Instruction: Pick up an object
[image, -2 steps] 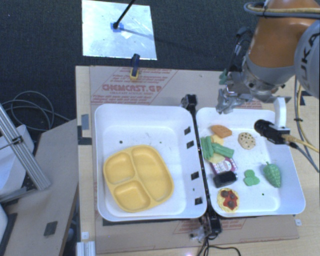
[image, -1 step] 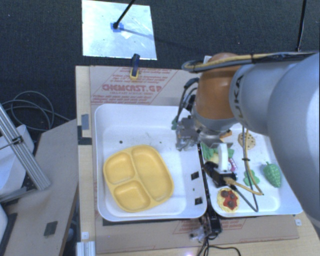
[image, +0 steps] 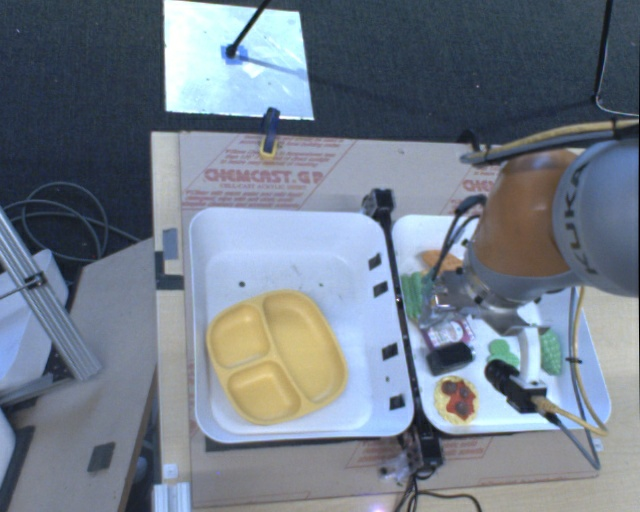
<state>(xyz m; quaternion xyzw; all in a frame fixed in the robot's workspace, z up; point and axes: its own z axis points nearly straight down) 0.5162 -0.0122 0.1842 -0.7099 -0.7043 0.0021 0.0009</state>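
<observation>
Camera view looks down on the right white bin (image: 590, 385), where small toys cluster for picking: a pizza-like round piece (image: 457, 398) and green pieces (image: 549, 352). Whether the end effector (image: 447, 318) grips anything, I cannot tell.

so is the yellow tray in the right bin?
No, the yellow tray lies in the left bin; the right bin holds small toys.
</observation>
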